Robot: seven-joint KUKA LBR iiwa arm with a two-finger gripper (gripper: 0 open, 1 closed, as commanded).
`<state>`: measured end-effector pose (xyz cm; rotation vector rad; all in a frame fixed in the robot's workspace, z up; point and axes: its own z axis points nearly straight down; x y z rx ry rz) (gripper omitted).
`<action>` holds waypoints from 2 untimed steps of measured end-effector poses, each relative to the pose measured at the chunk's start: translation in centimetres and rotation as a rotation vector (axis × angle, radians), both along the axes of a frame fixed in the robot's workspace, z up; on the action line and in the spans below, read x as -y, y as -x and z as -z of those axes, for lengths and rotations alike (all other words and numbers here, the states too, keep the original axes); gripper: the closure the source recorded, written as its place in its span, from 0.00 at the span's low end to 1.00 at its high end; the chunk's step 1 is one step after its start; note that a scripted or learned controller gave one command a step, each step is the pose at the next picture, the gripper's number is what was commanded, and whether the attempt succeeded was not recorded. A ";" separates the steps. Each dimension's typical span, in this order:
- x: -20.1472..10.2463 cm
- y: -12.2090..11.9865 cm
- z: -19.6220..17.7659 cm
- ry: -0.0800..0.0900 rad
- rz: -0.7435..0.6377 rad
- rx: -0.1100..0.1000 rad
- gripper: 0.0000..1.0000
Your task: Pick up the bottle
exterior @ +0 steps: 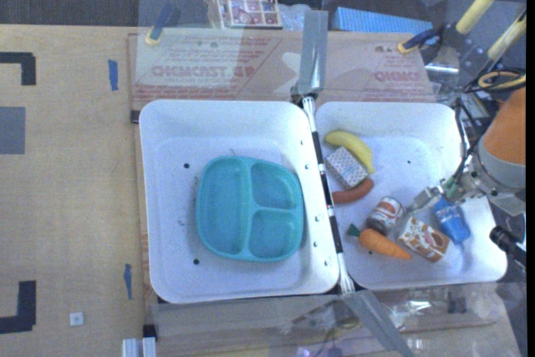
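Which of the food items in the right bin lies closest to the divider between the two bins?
The sausage, reddish-brown; the banana and carrot lie farther right.

Even, diffuse light is falling from above, leaving the two white bins (167, 130) bright and nearly washed out along their rims. Soft, faint shadows are lying beneath the teal tray (249, 209). Clear plastic sheets (209, 63) behind the bins are catching pale glare. The whole picture is looking slightly soft and grainy, with the arm (510, 138) blurring at the right edge.
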<state>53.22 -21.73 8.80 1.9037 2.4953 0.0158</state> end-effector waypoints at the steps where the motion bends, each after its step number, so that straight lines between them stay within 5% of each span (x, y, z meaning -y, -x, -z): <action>1: 0.4 0.0 -1.1 0.007 0.005 0.005 1.00; 2: 0.6 -2.6 0.1 0.005 -0.118 -0.005 1.00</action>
